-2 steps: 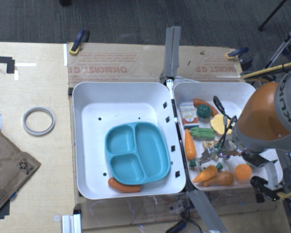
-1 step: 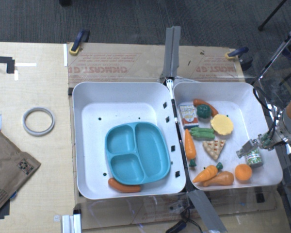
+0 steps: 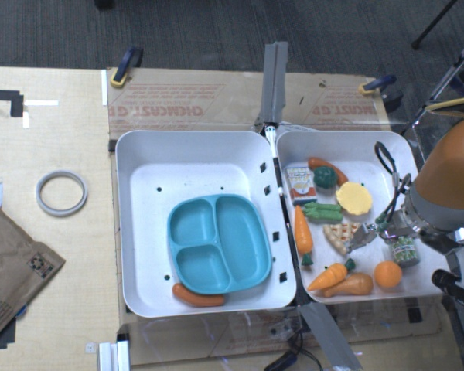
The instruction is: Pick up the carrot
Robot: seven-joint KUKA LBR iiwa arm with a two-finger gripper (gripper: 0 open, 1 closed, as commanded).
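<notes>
**Toy carrots wait in the right bin**

Left bin [image 3: 139,230]: one blue plate [image 3: 218,242], one sausage [image 3: 199,296]. Right bin [image 3: 336,139]: two carrots, one [image 3: 302,233] along its left wall, one [image 3: 327,276] near its front edge. They look light, stiff, smooth plastic; grasp mid-body. Gripper [image 3: 369,236] hovers beside the pizza slice [image 3: 341,236], fingers spread, holding nothing.

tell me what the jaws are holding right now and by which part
It cannot be told. The gripper sits low in the right bin by the pizza slice; the carrot lies apart from it, nearer the front.
</notes>
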